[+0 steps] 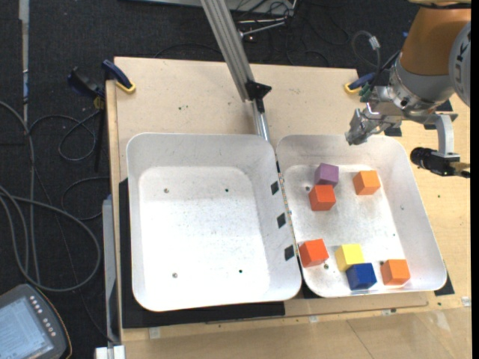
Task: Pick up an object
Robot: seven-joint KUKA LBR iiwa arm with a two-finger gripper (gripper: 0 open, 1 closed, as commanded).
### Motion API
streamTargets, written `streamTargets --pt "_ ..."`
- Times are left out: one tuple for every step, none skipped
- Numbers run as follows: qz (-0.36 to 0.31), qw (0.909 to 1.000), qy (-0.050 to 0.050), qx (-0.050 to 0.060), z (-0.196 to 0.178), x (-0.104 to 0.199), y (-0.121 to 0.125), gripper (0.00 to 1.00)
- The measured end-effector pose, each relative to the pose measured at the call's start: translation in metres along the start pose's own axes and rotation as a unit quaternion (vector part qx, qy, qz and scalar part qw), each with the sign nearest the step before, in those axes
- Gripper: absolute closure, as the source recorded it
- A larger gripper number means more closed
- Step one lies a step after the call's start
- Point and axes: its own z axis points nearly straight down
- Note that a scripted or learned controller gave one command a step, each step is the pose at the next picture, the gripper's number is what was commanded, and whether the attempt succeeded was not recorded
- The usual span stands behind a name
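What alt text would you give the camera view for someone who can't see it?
A robot arm holds its claw above the far edge of the right bin, which holds seven blocks: four orange, one purple, one yellow, one blue. The left bin sits beside it.

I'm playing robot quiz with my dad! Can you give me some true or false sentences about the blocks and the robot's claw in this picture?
1. All the blocks lie in the right bin. True.
2. The purple block touches a red-orange block. True, their edges meet.
3. The gripper holds the yellow block. False: the yellow block lies in the bin beside the blue block, far from the gripper, which hangs over the bin's far rim.
4. There are two blue blocks. False: just one.
5. The left bin holds a green block. False: there is no green block in it.
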Motion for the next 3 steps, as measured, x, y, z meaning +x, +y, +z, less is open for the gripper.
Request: streamTargets --pt "0.0 1.0 0.0 0.0 0.0 0.056 0.009 1.0" --pt "0.0 1.0 0.0 0.001 -0.005 0.104 0.004 1.0" --pt "0.0 1.0 0.0 0.002 0.004 0.158 -0.009 1.0"
